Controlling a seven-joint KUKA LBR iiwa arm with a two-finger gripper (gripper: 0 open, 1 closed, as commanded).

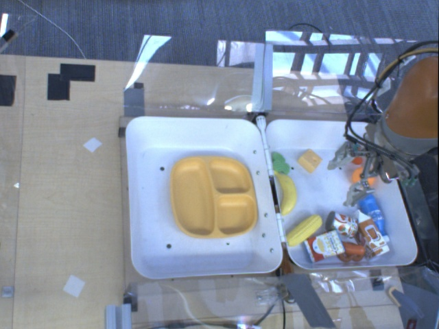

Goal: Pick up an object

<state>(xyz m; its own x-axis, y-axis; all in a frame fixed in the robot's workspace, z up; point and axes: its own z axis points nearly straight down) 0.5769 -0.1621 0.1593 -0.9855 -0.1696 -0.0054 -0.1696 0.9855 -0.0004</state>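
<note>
Gripper [358, 177] metallic, perhaps touching small orange piece [359, 175], smooth white bin [322, 184]

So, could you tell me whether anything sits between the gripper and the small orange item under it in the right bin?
Nothing visible does. The gripper hangs over the right bin directly above the orange item. The blue packet lies just below it in the view, and the cheese-like yellow block lies off to the left.

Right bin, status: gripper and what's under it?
Gripper over the right bin, fingers spread, holding nothing. Orange item and blue bottle directly beneath. Food packets crowd close by.
</note>
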